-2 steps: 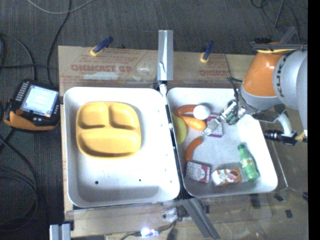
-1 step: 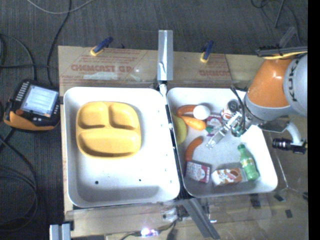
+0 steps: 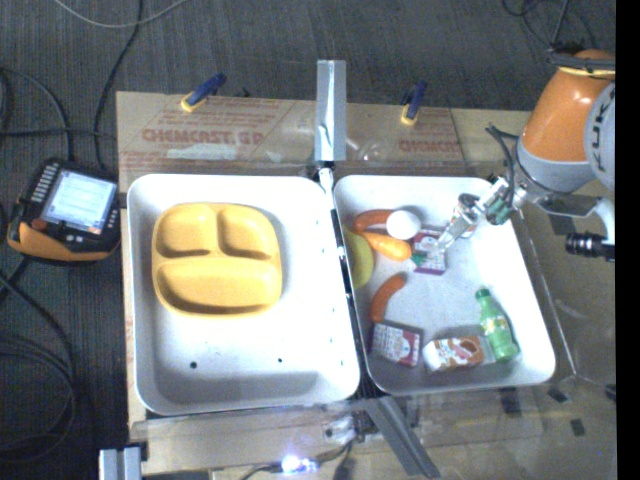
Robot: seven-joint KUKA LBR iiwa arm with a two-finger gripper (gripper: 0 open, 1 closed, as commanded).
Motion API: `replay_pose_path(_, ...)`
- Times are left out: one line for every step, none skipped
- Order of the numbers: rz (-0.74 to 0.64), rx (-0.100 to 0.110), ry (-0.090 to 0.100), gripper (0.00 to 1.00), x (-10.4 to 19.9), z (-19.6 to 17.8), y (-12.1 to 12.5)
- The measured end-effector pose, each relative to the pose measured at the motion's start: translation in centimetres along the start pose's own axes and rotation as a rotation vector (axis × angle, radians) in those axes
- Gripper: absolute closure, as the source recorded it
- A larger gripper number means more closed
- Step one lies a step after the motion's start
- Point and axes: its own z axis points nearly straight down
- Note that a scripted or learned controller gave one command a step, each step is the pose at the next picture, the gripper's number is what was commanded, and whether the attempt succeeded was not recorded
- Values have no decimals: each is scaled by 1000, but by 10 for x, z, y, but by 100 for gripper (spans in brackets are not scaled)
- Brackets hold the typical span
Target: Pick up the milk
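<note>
- The gripper (image 3: 458,230) hangs over the right bin (image 3: 535,353), up around the bin's 1 o'clock. It's too small and blurry for me to tell how wide it's open, or whether it has hold of anything.
- My best guess for the milk is the small white carton (image 3: 431,252) with purple and green print. It lies near the bin's 12 o'clock, just beside the white ball (image 3: 402,224) and the carrot (image 3: 385,245).
- The bit that matters: from the gripper, that carton sits at roughly 7 o'clock and very close, maybe touching (can't swear to it).
- Its long axis looks like it runs about 1 to 7 o'clock, in line with the gripper's approach, but the carton is tiny here, so grain of salt.
- Two other cartons lie down at the bin's 6 o'clock, a maroon carton (image 3: 395,343) and an orange-and-white carton (image 3: 455,351), both well apart from the gripper. If either is the real milk, it's a much longer reach.
</note>
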Motion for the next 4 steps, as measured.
replay_pose_path(-165, 2, 2, 0, 20, 40, -59)
replay_pose_path(0, -1, -1, 0, -32, -16, 16)
replay_pose_path(-186, 2, 0, 0, 16, 22, -45)
replay_pose_path(127, -5, 1, 0, -27, 55, 15)
